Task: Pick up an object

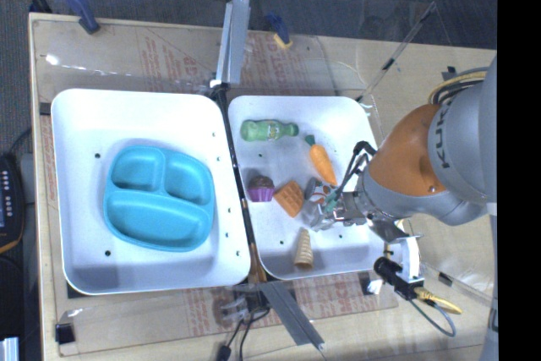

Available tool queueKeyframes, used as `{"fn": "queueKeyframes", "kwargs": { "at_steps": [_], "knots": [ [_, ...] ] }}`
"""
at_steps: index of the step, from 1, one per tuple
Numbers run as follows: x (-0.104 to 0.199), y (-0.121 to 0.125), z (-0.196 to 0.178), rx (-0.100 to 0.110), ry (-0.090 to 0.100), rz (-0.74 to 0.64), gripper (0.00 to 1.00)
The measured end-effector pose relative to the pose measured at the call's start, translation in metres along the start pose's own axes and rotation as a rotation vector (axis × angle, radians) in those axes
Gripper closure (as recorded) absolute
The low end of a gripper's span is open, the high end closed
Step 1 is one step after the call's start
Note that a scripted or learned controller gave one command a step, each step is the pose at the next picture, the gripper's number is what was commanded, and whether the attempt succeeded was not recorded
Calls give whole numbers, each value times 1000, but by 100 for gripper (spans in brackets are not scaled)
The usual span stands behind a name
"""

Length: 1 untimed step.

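The right bin (338, 110) holds a green bottle (268, 130) at the back, an orange carrot (322, 164), a purple cupcake (259, 188), an orange waffle-like block (289, 198) and an ice-cream cone (303, 248) near the front. My gripper (318, 207) reaches in from the right and sits low in this bin, just right of the orange block and below the carrot. Its fingers are too cluttered to read.
The left bin (76, 118) carries a blue divided tray (160, 197). A metal bar (232, 42) stands upright at the back between the bins. The grey and orange arm (423, 165) covers the right bin's right edge.
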<state>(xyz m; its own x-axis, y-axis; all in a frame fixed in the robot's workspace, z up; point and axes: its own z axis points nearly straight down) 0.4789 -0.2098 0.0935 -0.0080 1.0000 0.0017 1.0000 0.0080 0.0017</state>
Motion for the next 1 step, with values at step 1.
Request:
{"fn": "queueKeyframes", "kwargs": {
  "at_steps": [1],
  "knots": [
    [0,0,0,0,0,0,0]
  ]
}}
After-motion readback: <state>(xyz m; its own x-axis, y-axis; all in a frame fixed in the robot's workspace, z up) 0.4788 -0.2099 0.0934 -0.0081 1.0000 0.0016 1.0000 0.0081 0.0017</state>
